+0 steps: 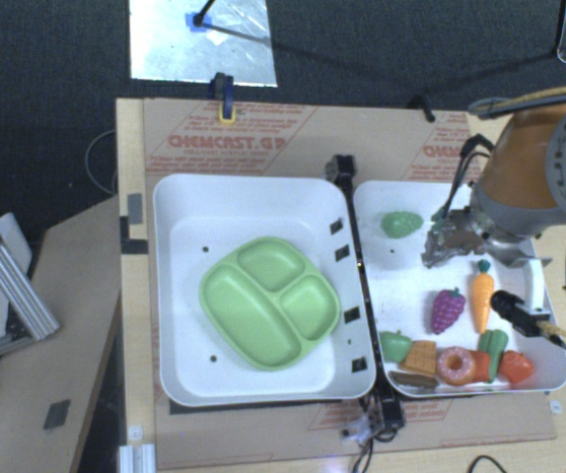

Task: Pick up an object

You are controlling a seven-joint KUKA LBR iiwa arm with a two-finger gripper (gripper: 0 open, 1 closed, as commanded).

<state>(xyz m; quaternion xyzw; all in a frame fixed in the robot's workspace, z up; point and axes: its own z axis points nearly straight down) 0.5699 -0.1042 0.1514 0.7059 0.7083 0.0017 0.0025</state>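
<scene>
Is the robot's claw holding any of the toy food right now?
No, nothing sits between its tips. The claw hangs over bare bin floor in the right bin, between the green toy and the purple grapes.

Glossy white plastic bins (263, 197), a smooth matt green plastic plate (268, 304), wooden bench (293, 131).

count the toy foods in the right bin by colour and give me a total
green: 3, one near the top, one at the lower left, one beside the red piece
purple: 1, grapes
orange: 1, carrot
brown: 1, bread slice
pink: 1, doughnut
red: 1
total: 8
</scene>
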